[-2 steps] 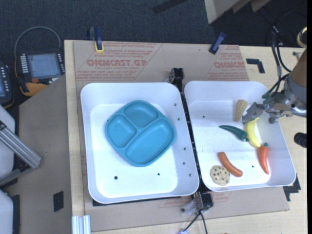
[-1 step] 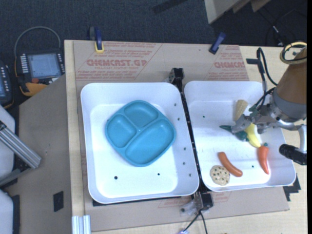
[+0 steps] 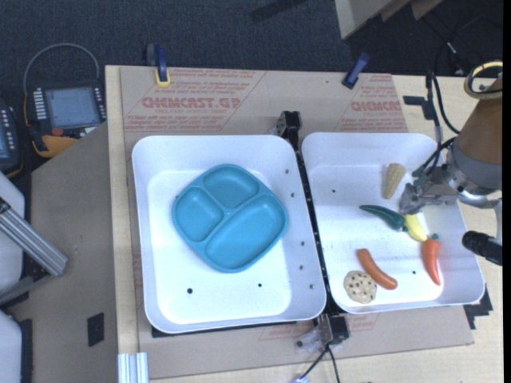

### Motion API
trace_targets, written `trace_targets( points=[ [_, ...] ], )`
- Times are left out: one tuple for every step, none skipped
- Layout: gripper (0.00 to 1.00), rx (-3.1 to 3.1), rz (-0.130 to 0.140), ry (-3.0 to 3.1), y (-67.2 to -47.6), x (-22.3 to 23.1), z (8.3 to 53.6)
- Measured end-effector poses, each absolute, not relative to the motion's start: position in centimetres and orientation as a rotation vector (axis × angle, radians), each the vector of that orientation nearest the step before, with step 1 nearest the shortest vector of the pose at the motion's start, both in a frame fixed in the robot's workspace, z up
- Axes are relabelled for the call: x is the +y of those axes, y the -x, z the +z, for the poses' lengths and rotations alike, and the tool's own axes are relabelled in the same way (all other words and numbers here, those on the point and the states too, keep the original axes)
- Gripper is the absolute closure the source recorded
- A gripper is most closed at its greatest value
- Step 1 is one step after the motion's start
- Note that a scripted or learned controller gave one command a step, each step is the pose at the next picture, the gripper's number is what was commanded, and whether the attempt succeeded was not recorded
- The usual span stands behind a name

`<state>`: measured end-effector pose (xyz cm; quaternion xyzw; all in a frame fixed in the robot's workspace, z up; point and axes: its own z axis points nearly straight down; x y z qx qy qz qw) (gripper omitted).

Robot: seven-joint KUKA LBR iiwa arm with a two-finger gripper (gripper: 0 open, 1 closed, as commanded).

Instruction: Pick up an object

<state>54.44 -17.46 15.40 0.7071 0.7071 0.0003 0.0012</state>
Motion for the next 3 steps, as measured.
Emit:
trace_targets(
  points=[
    [1.00,2.217,0.004,-2.217,-55.3,-18.2,20.7],
    [1.00,2.218,0.004,-2.216,-55.4,-18.2,23.9],
    [1.00,2.228,0.004,-2.212,-56.8,-12.9,24.7]
  ],
)
